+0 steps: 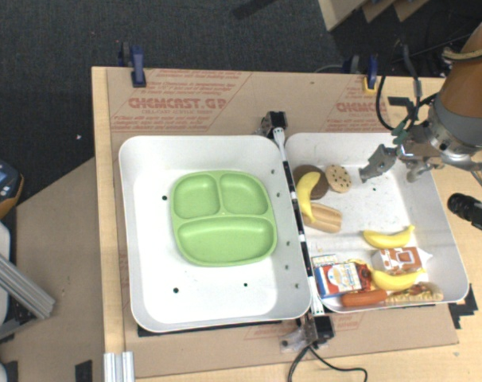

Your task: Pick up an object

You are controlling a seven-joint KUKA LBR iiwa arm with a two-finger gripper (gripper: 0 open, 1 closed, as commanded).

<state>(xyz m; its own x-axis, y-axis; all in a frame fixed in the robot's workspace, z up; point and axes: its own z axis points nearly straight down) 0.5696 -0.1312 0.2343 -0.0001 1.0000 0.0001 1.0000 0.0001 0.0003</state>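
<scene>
Down at the near rim, well below the claw [394,164], a hot dog [363,298] lies beside a small carton [337,277] and two bananas [392,257]. Left of the claw sits a cookie [338,178], then another banana [305,195] by a bread roll [324,217]. Its fingers look spread and pinch nothing, though the view is coarse. Far left, a green divided plate [223,217] fills the other bin [145,237].

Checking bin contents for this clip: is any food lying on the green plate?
No. The green plate sits bare in the left bin; the bananas and other food lie in the right bin.
</scene>
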